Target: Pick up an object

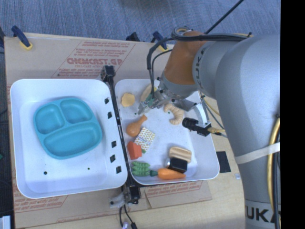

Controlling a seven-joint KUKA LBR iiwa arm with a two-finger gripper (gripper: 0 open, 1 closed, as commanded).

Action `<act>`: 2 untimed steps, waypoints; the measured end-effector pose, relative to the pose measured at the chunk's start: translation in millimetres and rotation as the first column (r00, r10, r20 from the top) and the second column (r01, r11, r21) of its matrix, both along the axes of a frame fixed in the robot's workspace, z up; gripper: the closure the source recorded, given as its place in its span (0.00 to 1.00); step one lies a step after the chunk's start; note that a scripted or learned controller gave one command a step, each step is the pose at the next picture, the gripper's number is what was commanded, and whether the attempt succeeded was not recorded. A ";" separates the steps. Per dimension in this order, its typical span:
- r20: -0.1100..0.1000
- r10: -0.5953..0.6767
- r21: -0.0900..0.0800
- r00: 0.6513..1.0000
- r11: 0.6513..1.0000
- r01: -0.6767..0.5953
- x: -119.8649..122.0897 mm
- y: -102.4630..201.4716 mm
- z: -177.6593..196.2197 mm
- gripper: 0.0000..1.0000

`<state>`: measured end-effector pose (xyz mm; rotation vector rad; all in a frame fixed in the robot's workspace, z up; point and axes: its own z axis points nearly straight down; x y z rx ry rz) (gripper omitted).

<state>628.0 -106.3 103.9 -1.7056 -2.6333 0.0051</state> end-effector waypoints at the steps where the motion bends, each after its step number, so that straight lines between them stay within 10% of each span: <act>1: 0.000 0.000 0.000 1.000 1.000 0.000 -0.1 0.0 -0.1 0.00; 2: -0.001 -0.047 0.001 0.999 0.999 0.047 -19.4 4.0 -12.8 0.00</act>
